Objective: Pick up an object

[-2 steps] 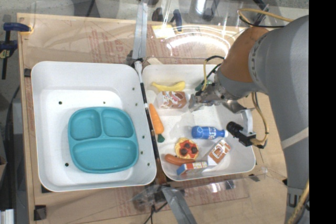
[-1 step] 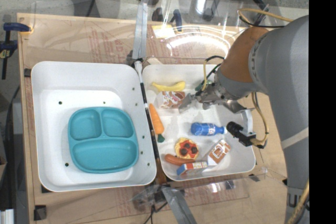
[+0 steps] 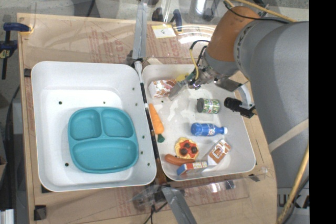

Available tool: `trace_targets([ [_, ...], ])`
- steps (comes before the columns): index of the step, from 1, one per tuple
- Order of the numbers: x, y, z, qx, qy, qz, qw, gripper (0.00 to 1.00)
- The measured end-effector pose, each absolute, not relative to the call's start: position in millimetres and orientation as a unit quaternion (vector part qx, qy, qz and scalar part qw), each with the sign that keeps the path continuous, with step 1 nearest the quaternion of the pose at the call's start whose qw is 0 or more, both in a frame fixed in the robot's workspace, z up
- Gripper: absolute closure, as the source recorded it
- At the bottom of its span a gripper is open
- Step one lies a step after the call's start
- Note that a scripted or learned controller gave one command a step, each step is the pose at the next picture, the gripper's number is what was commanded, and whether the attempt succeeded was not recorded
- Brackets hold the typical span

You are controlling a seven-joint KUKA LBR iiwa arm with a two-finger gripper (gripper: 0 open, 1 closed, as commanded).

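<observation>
Camera view: two white bins are seen side by side. The left bin [image 3: 42, 113] carries a blue divided tray [image 3: 103, 140]. The right bin [image 3: 247, 152] carries the loose items: a red-and-white packet [image 3: 161, 86] at its upper left corner, a carrot [image 3: 156, 120] along its left wall, a green can [image 3: 209, 106] lying on its side near centre, a blue bottle [image 3: 208, 129] below the can, a small pizza toy [image 3: 187, 148], a sausage [image 3: 174, 159], a red-and-white tube [image 3: 193, 166] and a brown packet [image 3: 219, 151] toward the lower edge.

The arm is reached in from the upper right of the frame. The gripper [image 3: 177, 89] is lowered at the upper left of the right bin, just beside or on the red-and-white packet. Whether the jaws are apart or together cannot be told at this angle, and nothing is seen clamped.

Step judged: approach/descent onto the packet, grasp not confirmed. Next move calls for closure on the packet, then a straight lift clear of the bin wall. A thin flat packet near the corner is likely to slip.
</observation>
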State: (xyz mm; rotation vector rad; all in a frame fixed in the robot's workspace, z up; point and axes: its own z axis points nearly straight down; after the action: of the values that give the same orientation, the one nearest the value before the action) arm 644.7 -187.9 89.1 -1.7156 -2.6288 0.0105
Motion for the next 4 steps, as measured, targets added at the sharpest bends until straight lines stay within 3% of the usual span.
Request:
trace_targets([
  [1, 589.4, -262.9, 88.3, -0.589, -0.808, 0.0008, 0.0, 0.0],
  [2, 590.2, -264.0, 100.3, -0.588, -0.809, 0.001, -0.001, 1.0],
  [3, 590.2, -263.9, 100.2, -0.588, -0.809, 0.001, -0.001, 0.0],
  [4, 529.6, -261.1, 87.7, -0.548, -0.837, 0.0005, 0.0, 0.0],
])
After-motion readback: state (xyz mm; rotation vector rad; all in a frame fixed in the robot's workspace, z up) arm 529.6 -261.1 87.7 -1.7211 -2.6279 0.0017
